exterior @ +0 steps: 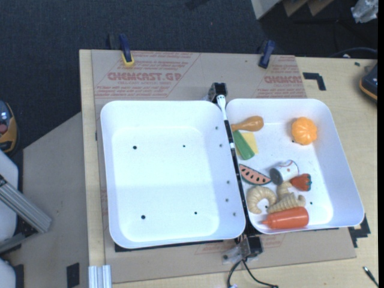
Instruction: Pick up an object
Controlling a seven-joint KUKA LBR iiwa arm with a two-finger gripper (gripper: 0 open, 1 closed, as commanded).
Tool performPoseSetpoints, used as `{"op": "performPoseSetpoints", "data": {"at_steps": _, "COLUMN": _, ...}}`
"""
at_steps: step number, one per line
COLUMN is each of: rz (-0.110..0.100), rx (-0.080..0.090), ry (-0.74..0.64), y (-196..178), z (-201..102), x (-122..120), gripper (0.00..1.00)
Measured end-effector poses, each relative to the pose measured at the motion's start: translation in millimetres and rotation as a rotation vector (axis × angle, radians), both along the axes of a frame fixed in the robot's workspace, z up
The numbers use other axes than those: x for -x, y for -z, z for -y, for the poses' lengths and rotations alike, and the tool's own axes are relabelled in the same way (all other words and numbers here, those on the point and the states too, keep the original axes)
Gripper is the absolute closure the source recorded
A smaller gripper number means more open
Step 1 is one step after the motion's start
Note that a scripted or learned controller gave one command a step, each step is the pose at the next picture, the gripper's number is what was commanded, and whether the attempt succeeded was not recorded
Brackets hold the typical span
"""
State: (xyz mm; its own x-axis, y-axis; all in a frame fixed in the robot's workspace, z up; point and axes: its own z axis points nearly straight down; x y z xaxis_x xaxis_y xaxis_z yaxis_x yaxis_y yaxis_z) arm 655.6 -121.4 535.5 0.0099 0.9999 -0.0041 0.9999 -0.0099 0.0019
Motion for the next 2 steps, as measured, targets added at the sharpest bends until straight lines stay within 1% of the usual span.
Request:
{"op": "performPoseSetpoints", "data": {"at_steps": 1, "rz": 0.002, "rx": 0.002, "ry": -0.001, "y": 1.0, "z": 88.4, "x": -10.1, "gripper": 1.0}}
{"op": "performPoseSetpoints", "data": {"at_steps": 2, "rz": -0.002, "rx": -0.003, "ry": -0.007, "y": -0.5, "z": 103.3, "x": 7.8, "gripper": 1.0}}
